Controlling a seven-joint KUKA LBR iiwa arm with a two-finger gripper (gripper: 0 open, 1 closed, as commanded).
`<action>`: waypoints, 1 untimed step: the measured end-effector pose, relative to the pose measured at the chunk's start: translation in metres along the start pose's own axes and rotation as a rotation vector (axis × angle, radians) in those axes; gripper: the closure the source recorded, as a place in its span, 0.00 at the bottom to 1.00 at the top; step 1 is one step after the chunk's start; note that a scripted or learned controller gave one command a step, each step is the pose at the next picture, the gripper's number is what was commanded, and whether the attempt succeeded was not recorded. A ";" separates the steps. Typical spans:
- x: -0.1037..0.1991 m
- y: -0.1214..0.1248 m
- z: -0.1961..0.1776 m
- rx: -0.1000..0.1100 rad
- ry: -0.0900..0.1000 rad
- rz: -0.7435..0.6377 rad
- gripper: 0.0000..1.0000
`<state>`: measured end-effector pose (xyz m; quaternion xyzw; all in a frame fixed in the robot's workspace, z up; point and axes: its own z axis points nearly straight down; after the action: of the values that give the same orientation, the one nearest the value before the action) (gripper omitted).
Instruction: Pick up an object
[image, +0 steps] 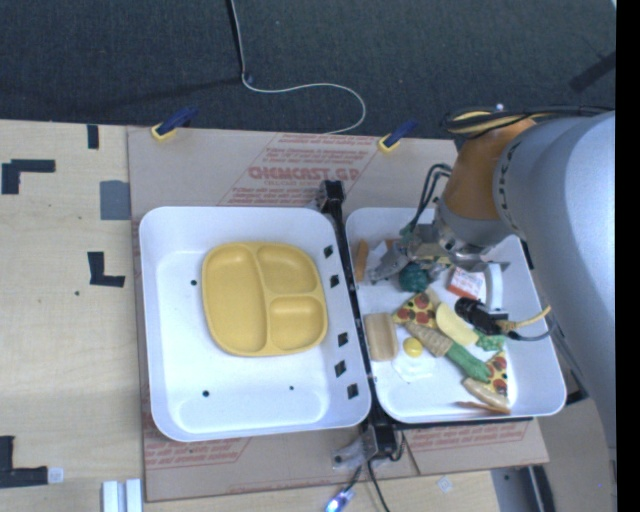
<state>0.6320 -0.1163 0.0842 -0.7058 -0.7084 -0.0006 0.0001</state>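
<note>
Two white bins: left (165, 300) holds a yellow tray (265, 298), right (545, 385) toy food (450, 335); fingers' (392, 262) state unclear.

Right bin (545, 395): a loose heap of toy food items. A tan bread-like slab (379, 336) lies flat near the bin's left wall, long axis running front to back. Just beside it rests a small yellow round piece (412, 348). A pizza slice with red spots (418, 308) lies above these. A pale yellow banana-like piece (455, 325) crosses a green elongated piece (466, 358). A second pizza slice (496, 380) lies at the front right. A dark green item (414, 273) sits towards the rear.
</note>
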 end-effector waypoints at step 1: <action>0.008 0.028 0.002 0.044 -0.008 0.012 0.00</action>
<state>0.6601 -0.1086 0.0827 -0.7098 -0.7041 0.0175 0.0128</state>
